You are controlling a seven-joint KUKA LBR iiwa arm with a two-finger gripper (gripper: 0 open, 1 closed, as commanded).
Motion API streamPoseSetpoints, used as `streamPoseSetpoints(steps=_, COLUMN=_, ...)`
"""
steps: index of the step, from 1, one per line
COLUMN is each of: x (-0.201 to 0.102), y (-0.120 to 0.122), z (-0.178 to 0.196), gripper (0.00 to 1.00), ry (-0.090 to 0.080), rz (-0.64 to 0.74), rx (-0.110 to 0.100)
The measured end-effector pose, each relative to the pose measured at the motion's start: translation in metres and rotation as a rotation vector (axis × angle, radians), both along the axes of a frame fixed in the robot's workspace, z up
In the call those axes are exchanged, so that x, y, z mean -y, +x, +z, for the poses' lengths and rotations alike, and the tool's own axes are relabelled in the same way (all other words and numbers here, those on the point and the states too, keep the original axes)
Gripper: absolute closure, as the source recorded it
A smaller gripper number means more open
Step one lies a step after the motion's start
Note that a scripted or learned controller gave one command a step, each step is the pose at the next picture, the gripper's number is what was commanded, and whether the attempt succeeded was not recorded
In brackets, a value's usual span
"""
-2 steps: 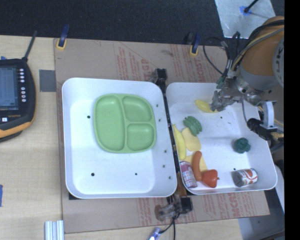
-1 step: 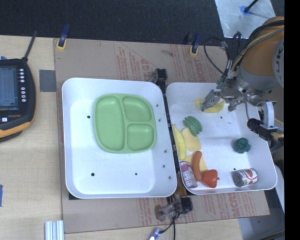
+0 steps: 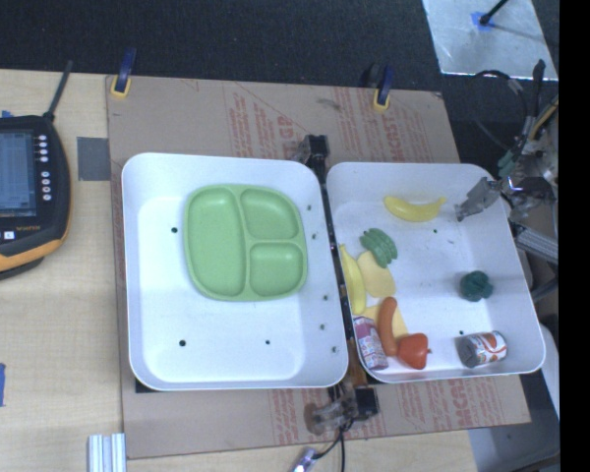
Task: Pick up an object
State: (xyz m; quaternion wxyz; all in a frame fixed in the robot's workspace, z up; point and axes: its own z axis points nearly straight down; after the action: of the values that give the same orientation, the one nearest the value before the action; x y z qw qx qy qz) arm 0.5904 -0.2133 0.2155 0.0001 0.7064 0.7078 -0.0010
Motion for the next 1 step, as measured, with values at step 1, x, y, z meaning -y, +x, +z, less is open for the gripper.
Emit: streamPoseSetpoints(steps=1, x=-0.0649, y=0.0447, z=-0.0470, gripper=0.00, ry=0.001, rz=0.004, rx=-0.002)
